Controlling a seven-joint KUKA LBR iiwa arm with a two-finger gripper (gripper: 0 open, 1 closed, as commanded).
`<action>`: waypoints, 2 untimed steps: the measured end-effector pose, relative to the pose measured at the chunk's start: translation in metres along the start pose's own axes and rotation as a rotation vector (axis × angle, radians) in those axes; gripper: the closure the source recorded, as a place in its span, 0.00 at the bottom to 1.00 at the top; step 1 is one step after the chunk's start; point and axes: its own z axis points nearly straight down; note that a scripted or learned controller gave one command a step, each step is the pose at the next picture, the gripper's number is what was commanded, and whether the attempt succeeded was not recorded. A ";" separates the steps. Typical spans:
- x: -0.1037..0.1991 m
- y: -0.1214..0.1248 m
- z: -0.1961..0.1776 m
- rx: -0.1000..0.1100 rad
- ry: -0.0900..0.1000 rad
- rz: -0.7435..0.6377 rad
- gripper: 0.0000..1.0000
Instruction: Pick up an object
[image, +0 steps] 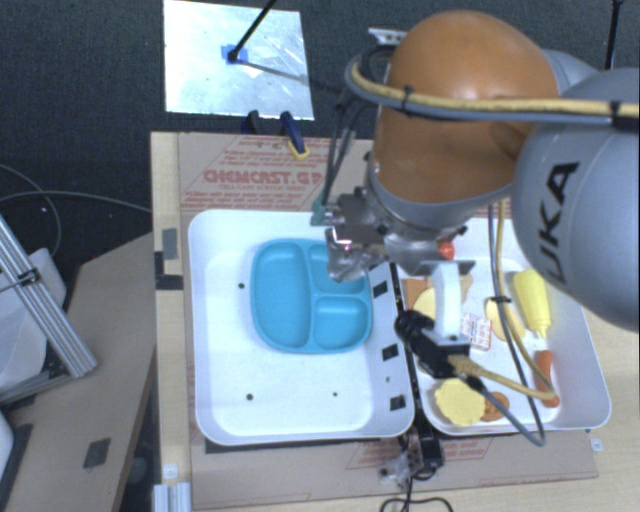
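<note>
A blue divided plate (300, 300) lies in the left white bin (290, 405). My gripper (345, 264) hangs low over the plate's far right compartment, near the wall between the two bins. Nothing is visibly held in it. The right white bin (590, 385) holds a long yellow piece (531, 300), a round yellow piece (458, 401) at the near edge, a small white packet with red print (476, 329) and a reddish-orange piece (545, 366). The arm's large orange band and grey wrist cover the far part of the right bin.
Both bins rest on a cardboard sheet (250, 175) with red lettering. A blue-and-yellow clamp (293, 135) sits at its far edge, below a shiny foil square (235, 60). An aluminium frame (35, 310) stands to the left of the bench.
</note>
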 end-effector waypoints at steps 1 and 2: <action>-0.005 0.000 -0.004 0.011 -0.007 0.005 1.00; -0.024 -0.003 0.073 0.021 -0.011 0.015 1.00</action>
